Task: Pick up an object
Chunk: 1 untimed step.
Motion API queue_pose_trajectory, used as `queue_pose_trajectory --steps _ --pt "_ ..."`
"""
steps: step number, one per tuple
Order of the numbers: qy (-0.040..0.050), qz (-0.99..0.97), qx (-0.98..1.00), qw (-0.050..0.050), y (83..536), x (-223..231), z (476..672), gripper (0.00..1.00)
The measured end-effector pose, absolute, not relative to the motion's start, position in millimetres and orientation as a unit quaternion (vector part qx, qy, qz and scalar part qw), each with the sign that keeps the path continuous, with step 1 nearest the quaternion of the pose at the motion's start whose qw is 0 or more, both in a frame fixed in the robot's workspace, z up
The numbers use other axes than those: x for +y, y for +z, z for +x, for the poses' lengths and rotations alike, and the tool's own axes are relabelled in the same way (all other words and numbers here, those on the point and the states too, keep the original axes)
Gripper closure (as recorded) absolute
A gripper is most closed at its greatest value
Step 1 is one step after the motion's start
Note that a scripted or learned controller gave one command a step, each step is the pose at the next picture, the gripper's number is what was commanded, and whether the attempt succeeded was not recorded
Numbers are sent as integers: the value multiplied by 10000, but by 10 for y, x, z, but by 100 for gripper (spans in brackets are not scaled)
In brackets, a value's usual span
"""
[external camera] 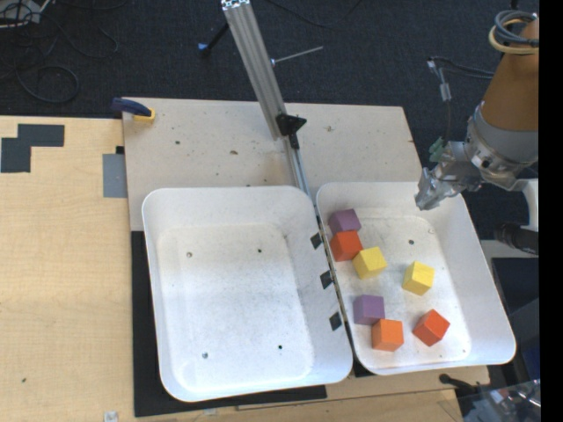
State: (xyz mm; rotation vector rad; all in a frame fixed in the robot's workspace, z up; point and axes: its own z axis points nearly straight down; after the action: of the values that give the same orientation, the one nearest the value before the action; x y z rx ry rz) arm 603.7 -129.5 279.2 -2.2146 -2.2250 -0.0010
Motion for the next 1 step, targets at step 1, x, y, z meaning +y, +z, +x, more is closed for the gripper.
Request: queue_pose_trajectory --steps 1 --pt "-2 -7052 -7090 15 2773 -716 6142 100"
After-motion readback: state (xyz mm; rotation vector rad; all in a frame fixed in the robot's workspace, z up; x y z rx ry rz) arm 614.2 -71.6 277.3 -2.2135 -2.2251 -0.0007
